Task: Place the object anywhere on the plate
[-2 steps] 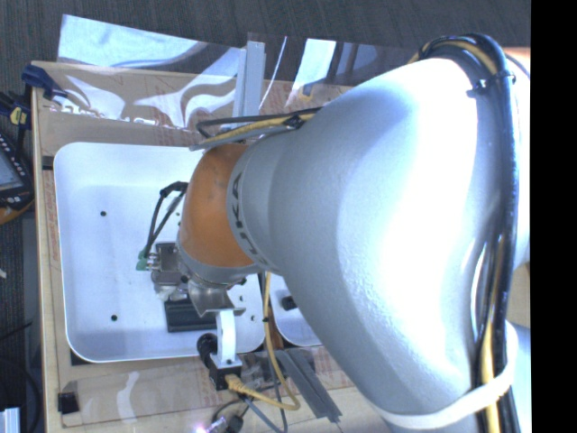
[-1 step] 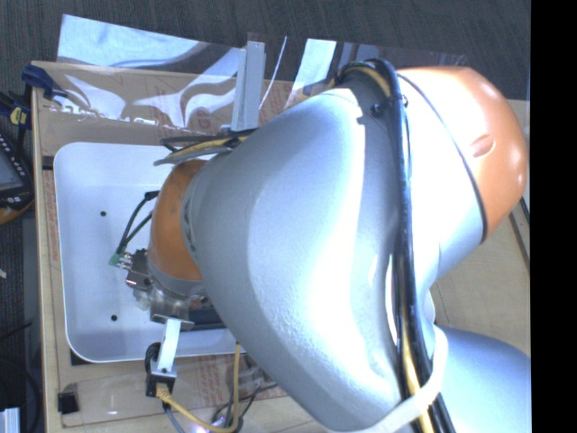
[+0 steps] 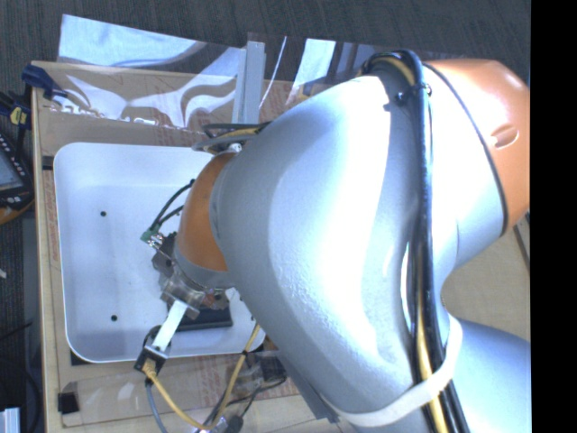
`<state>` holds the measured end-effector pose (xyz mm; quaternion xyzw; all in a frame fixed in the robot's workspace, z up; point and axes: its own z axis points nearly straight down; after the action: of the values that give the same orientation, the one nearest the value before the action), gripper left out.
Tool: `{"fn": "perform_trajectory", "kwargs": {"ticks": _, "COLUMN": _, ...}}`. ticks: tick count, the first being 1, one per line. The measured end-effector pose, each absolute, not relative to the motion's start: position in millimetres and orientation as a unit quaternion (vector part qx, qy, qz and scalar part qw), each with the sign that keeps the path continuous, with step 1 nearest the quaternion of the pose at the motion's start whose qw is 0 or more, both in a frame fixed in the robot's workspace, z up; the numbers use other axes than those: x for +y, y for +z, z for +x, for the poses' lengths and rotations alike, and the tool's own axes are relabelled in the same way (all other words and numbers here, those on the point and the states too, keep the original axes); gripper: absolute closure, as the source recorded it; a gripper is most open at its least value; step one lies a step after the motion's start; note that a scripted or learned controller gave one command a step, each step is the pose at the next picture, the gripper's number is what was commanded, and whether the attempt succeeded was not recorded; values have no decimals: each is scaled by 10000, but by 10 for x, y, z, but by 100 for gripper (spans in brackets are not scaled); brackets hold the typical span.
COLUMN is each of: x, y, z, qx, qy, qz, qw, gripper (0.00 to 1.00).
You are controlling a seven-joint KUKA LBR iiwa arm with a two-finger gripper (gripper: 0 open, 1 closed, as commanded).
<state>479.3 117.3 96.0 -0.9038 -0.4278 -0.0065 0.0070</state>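
My grey arm fills the right and middle of the camera view, with its orange band above the wrist reaching down into the left white bin (image 3: 95, 242). The gripper (image 3: 191, 298) hangs low over the bin's front right part, close to the floor. Wrist and arm cover most of it. A dark flat shape (image 3: 207, 319) lies just under the gripper by the bin's front wall. I cannot tell what it is or whether the gripper touches it.
The arm hides the right bin. Two small dark dots (image 3: 103, 213) mark the left bin's floor. Shiny plastic sheets (image 3: 135, 48) stand behind the bin. Loose cables (image 3: 243, 382) lie on the wooden bench in front. A black device (image 3: 11, 165) sits at the left edge.
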Motion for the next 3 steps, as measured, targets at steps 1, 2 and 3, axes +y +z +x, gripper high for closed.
{"fn": "perform_trajectory", "kwargs": {"ticks": 1, "x": 2196, "y": 907, "z": 4738, "qx": -4931, "qy": 27, "qz": -8700, "qw": 24, "gripper": 100}}
{"fn": "perform_trajectory", "kwargs": {"ticks": 2, "x": 2188, "y": 2191, "z": 4772, "qx": -6193, "qy": 9, "qz": -7852, "qw": 18, "gripper": 100}}
{"fn": "perform_trajectory", "kwargs": {"ticks": 3, "x": 2192, "y": 2187, "z": 4769, "qx": -6198, "qy": 13, "qz": -7848, "qw": 20, "gripper": 0}}
